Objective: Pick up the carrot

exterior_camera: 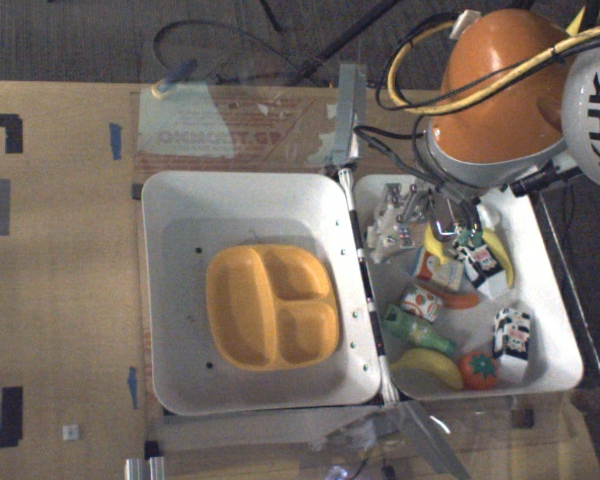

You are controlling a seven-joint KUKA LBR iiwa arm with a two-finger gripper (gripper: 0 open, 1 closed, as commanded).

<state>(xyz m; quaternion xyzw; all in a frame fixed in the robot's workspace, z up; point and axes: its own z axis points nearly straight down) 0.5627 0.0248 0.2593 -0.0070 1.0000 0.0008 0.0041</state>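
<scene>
Claw hangs low over the right bin's upper-left part; whether its fingers are spread or closed I cannot tell, and nothing shows between them. Grey arm with orange band comes in from the upper right. Carrot lies below and right of the claw, apart from it, among bananas, cartons and a tomato. Far left sits a yellow tray.
</scene>
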